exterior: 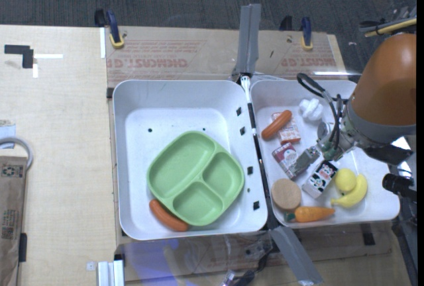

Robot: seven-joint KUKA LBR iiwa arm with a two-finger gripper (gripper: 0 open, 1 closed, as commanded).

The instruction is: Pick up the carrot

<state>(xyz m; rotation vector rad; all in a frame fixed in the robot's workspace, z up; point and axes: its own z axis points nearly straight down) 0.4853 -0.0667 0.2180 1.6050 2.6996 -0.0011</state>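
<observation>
The carrot (314, 214), orange with a small green stub at its left end, lies along the front wall of the right bin (371, 212). The gripper (306, 163) hangs low over the middle of that bin, pointing down-left from the orange-banded arm (391, 79). It sits above and slightly left of the carrot, with a round tan biscuit (287, 194) between them. Nothing shows in its grasp.
Around the gripper lie a red packet (285, 156), a small printed carton (321, 177), a yellow banana (350, 188), a red sausage (276, 124) and a white lump (309, 107). The left bin (132, 112) holds a green divided plate (195, 177) and an orange-red sausage (167, 215).
</observation>
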